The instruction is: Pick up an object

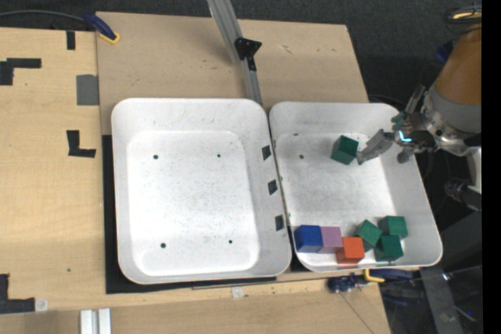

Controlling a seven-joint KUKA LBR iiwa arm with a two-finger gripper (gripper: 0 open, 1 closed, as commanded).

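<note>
Overhead, the gripper point(385, 141) hangs at three o'clock over the right shallow white plastic bin point(313, 117), its fingers spread and gripping nothing, one fingertip just beside a lone dark green wooden cube point(344, 149). Toward five o'clock, blue point(308, 237), lilac point(332, 237), orange point(352, 248) and three green blocks point(383, 235) huddle on the wooden desk's point(47, 192) bin.

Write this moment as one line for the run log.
arm: over right bin | pincer: open, beside lone green block | holding: nothing | other blocks: right bin's near edge
</note>
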